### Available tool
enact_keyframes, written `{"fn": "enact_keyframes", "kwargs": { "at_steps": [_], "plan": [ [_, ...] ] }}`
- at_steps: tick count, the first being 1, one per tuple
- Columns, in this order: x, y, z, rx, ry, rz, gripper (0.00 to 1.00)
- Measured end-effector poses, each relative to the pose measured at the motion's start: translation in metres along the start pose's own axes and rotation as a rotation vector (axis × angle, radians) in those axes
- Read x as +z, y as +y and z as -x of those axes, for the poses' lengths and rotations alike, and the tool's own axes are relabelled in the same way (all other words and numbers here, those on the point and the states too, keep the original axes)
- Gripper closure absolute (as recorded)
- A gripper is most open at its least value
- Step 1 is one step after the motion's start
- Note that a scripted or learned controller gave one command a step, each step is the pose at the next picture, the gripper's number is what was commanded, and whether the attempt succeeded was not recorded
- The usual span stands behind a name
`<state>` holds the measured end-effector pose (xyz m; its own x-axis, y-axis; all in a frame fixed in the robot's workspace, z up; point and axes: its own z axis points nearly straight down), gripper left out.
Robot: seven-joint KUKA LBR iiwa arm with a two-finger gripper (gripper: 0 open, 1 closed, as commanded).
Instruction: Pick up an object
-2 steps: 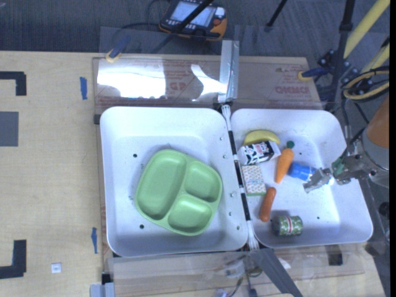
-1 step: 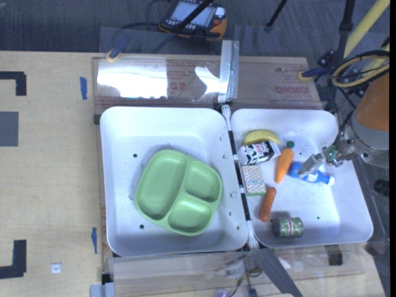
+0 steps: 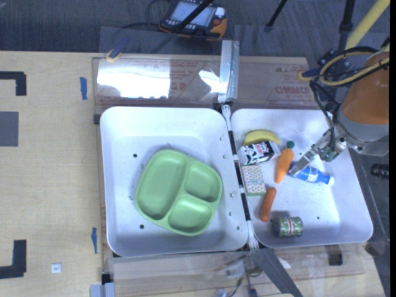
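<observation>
The right bin holds several small objects. My gripper hangs low over its middle right, reaching in from the right. It sits just right of an orange carrot and right above a white and blue tube. I see nothing held in it. A yellow banana and a black and white carton lie to the left. Below them are a patterned packet, a second orange piece and a green can.
A green divided plate lies in the left bin. The ridge between the bins runs just left of the objects. Cables and the orange band of the arm stand at the right edge. A clear panel rises behind the bins.
</observation>
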<state>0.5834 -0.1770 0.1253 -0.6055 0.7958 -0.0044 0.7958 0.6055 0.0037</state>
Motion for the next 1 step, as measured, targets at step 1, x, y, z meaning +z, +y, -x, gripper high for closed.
{"fn": "enact_keyframes", "kwargs": {
  "at_steps": [1],
  "plan": [
    [0.0390,0.0065,0.0167,-0.007,-0.002,0.001,0.00]
  ]
}}
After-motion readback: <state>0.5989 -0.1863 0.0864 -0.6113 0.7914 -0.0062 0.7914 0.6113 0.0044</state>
